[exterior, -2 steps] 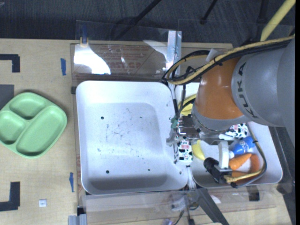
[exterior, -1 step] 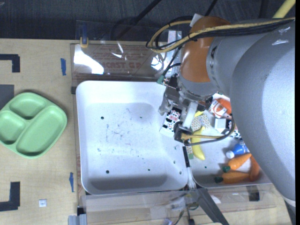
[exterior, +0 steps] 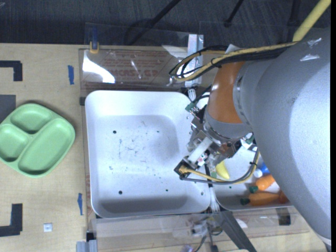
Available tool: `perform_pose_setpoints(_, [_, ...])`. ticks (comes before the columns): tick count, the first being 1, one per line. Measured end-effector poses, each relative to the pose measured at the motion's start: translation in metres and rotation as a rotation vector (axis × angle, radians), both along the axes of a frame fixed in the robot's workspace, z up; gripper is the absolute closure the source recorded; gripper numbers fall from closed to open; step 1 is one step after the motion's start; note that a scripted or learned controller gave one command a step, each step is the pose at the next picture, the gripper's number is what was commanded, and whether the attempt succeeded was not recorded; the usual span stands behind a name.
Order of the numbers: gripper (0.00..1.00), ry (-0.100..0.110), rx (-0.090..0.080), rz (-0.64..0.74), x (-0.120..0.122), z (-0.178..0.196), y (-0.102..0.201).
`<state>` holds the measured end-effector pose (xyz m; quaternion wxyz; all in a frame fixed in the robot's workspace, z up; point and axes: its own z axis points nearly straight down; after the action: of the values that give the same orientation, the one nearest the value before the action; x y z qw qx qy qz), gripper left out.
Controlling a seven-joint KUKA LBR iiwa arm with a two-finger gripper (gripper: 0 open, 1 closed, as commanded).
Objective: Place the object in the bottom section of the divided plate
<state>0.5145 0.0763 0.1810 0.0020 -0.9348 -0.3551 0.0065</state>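
Along the near edge of the table (exterior: 47, 203), black corner marks sat on the bare wood at the left. Just beyond, at the right, small things lay in the right bin (exterior: 247, 203) under the arm: an orange piece (exterior: 265, 184), a yellow piece (exterior: 222, 170) and a bit of blue (exterior: 263, 169), all partly hidden. Above them the end effector (exterior: 197, 161) hung over the divider between the two bins, cables looping round it; whether its fingers stood wide or narrow could not be told, and nothing could be seen held between them. Beside it lay the left bin (exterior: 105, 140), its white floor scuffed and dotted with small dark holes. Farther left, well apart from the bins, the green divided plate (exterior: 35, 139) rested on the table. The grey arm (exterior: 283, 114) with its orange band filled the right side.
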Motion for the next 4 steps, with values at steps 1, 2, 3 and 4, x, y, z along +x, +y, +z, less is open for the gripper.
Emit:
perform_pose_setpoints(1, [1.0, -0.001, -0.001, -0.197, -0.037, -0.001, -0.029])
perform_pose_setpoints(2, [1.0, -0.004, -0.004, -0.423, -0.037, -0.001, -0.125])
perform_pose_setpoints(3, [1.0, -0.004, -0.004, -0.294, 0.002, -0.001, -0.026])
perform_pose_setpoints(4, [1.0, -0.001, -0.005, -0.525, -0.033, -0.001, -0.087])
